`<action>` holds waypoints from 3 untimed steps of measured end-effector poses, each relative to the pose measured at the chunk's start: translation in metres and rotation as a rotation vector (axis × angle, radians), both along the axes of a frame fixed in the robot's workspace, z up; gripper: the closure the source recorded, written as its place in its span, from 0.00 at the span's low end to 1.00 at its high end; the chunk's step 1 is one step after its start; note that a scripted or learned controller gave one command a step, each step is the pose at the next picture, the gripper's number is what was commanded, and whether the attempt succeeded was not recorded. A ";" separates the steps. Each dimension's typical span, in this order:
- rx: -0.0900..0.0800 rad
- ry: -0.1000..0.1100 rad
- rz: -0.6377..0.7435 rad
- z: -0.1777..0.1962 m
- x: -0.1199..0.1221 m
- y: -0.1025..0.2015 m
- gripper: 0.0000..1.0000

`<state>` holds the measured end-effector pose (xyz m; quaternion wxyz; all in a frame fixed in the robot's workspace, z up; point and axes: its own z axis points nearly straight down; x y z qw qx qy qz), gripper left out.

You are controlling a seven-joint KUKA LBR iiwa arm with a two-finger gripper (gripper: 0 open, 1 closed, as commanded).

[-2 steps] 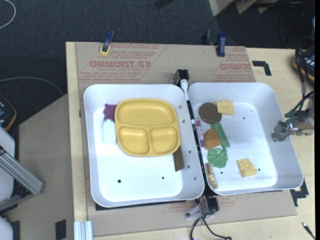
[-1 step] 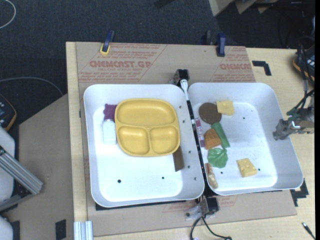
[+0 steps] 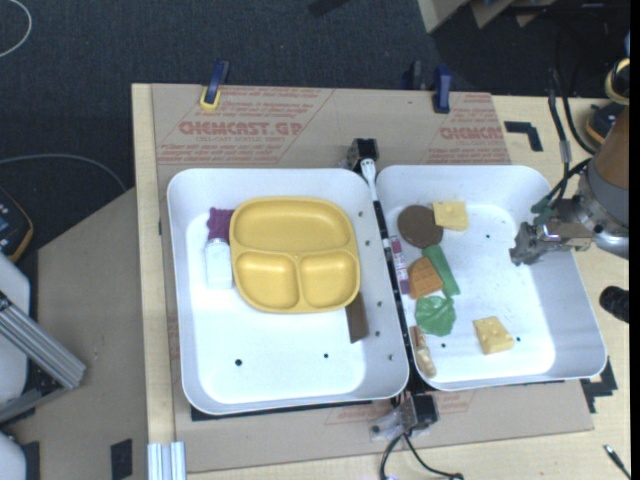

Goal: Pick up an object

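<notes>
Dark carpet surrounds a desk bearing two bins. Gripper hovers at the right bin's right edge, empty, likely poised above scattered food pieces; finger state unclear.

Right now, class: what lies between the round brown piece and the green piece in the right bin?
The orange-brown piece lies between round brown piece and green piece, in the camera view.

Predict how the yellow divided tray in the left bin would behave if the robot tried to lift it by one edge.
The yellow tray looks moulded and rigid, so it would probably stay stiff. It is wide and shallow, so an edge grip would likely tilt it. Its smooth surface may slip.
</notes>
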<state>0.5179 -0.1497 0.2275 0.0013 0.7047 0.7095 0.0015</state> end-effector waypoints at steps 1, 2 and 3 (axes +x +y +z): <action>-0.001 0.000 -0.002 -0.010 0.033 0.037 1.00; 0.000 -0.002 0.000 0.003 0.068 0.082 1.00; 0.001 0.000 0.000 -0.008 0.100 0.134 1.00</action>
